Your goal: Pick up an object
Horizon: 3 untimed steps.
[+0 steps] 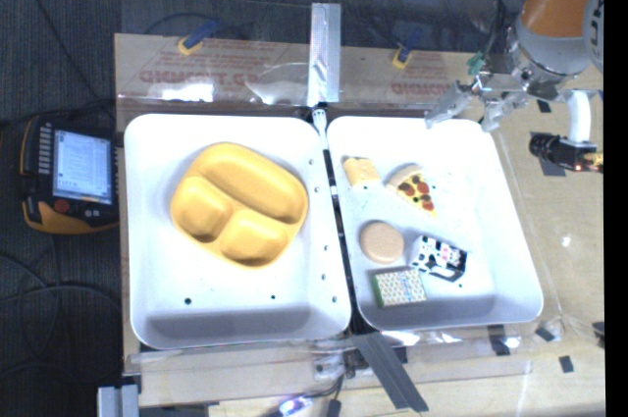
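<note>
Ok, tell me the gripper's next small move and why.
Probably bring the gripper in over the right bin and toward the pizza slice. The gripper sits above the bin's far rim with nothing between its fingers, and the slice is the nearest item, lying apart from the others.

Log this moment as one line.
gripper: above right bin's far edge, holding nothing | right bin: five small items | left bin: yellow tray | pick: not started
</note>
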Available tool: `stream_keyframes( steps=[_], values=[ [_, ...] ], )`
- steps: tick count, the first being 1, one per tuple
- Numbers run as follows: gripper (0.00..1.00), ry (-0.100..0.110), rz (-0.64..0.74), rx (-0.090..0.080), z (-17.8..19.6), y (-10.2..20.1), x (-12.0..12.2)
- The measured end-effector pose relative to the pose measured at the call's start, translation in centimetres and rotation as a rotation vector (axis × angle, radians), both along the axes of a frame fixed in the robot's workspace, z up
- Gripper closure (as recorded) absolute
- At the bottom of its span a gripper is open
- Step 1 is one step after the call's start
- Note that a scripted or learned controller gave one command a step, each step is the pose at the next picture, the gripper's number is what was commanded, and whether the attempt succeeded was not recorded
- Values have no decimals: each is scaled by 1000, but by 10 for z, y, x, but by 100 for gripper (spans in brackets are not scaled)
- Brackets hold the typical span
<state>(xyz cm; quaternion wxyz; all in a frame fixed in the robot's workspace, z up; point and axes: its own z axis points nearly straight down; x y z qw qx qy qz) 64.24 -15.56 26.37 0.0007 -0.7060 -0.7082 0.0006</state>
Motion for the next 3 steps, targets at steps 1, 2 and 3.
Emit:
stream_keyframes(
  steps=[1,2,3],
  values=[
    [0,2,27,-1,-147,-15,-28],
    [0,-2,83,0,-51,0,-49],
    [0,2,50,-2,-154,-13,-28]
  ],
)
